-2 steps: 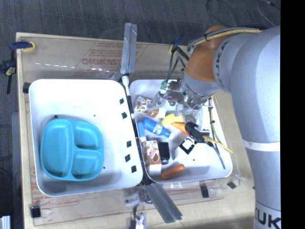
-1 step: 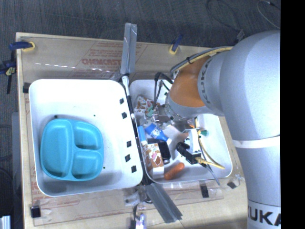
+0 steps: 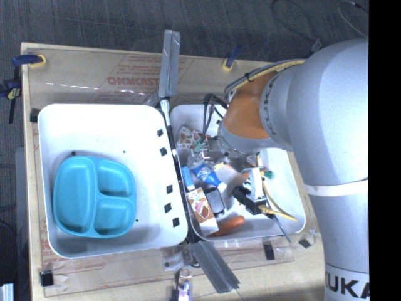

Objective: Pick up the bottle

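Robotics lab, KUKA arm (image 3: 313, 105) over clamped bench (image 3: 94, 68), two white bins (image 3: 50, 124), loose cables (image 3: 313, 11)

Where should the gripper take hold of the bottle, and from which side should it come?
The bottle lies on its side in the right bin, among packed clutter, running from upper left to lower right. Probably best is its blue-and-white body at mid-length, approached from above, with the fingers closing across the narrow width. A carton lies close below it, so there is little room for the fingers there.
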You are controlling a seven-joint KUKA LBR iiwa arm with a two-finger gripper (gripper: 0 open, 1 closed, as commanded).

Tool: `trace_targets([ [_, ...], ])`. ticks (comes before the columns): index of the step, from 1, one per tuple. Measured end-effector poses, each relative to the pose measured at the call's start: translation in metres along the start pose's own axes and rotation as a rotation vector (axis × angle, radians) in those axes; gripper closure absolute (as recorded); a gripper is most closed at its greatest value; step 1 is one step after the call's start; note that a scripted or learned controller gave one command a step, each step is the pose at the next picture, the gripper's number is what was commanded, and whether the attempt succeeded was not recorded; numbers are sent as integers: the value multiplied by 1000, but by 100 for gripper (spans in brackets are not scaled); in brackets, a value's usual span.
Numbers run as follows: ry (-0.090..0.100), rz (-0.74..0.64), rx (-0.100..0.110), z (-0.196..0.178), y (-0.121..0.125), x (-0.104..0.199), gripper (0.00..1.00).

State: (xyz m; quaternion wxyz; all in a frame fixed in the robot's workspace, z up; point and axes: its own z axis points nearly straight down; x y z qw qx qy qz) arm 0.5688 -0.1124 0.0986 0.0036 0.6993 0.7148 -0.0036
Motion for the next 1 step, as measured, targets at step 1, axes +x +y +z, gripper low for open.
trace_targets([
  [1,10,290,11,-90,-79,27,100],
])
